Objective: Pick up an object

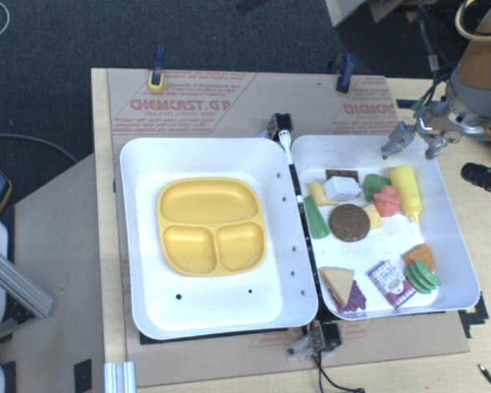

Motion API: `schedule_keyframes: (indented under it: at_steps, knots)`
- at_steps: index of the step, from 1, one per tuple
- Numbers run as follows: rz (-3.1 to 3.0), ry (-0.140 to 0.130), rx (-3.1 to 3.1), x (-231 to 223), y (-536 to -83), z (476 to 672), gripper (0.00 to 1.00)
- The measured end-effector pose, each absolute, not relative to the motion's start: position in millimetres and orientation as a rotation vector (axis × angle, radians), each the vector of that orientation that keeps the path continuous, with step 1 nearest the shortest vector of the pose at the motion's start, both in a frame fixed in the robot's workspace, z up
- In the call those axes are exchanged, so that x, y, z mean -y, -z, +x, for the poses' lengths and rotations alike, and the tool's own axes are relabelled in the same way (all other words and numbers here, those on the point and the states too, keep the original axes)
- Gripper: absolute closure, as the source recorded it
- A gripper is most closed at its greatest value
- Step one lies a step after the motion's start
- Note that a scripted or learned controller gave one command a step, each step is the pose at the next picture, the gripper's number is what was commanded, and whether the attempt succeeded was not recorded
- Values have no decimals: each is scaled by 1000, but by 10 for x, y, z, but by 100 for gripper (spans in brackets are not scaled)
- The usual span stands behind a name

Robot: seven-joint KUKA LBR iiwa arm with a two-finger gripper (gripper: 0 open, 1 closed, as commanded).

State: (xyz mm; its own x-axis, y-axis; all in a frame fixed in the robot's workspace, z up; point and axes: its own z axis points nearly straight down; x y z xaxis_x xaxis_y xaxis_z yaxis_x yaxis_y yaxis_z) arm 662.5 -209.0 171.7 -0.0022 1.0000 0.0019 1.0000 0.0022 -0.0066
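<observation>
— White plastic, both bins; which things lie nearest the camera?

— In the right bin (454, 244), along its near edge: a sandwich wedge (337, 283) at the left, purple grapes (356, 298) touching it, a pink packet (390, 282) next, then a green pod (423, 277) with an orange piece (421, 256) just behind it.

— And the left bin (139, 244)?

— It bears a yellow tray (211, 223) of three compartments, one wide at the back and two smaller in front; the tray sits toward the far half of that bin; two small dark dots show on the white floor nearer the camera.

— Farther back on the right side?

— A brown patty (349, 223) lies near the middle; a long green piece (315, 218) lies left of it against the dividing wall; behind these come a pale yellow bit (316, 192), a white block (342, 188) with a dark bar (341, 174) at its far side, a green lump (375, 182), a pink strawberry (385, 201) and a yellow bottle (406, 191) lying lengthwise at the right; these crowd together, several touching.

— Where is the gripper (415, 142)?

— Above the far right corner of the right bin, beyond the bottle and apart from every item; its fingers stand spread, released, with nothing between them; the arm (475, 76) rises behind it toward the upper right.

— And past the bins?

— Brown board (229, 101) printed in red lettering, with a yellow-tipped clamp (156, 72) and a blue clamp (344, 72) at its far edge; dark floor lies beyond.
</observation>
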Motion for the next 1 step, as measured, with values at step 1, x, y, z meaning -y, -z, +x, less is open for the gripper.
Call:
schedule_keyframes:
  at_steps: [1]
  knots:
    - [-2216, -4, 2222, 2068, -1096, 6665, 0]
